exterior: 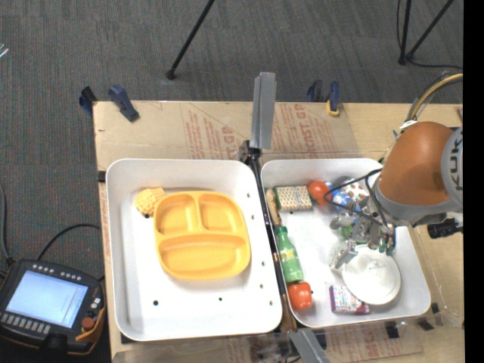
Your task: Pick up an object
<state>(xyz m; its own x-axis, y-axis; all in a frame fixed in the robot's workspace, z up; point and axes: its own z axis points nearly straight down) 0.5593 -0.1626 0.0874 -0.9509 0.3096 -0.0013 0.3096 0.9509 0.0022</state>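
Note:
My gripper [342, 239] hangs over the middle of the right bin [420, 278], below the arm's orange band. Its two fingers stand apart, open, with only white bin floor between them. One fingertip [339, 259] is beside the rim of a white bowl [374, 280]. The other points toward a blue and white packet [349, 197]. To its left lies a green bottle [287, 254], apart from the fingers. A red tomato [300, 295] sits at the bottle's near end.
The right bin also holds a waffle-patterned packet [293, 197], a red ball [318, 191] and a pink packet [346, 299]. The left bin [128, 278] holds a yellow divided tray [202, 233] and a small yellow corn piece [148, 200]. A teach pendant [49, 301] lies at the lower left.

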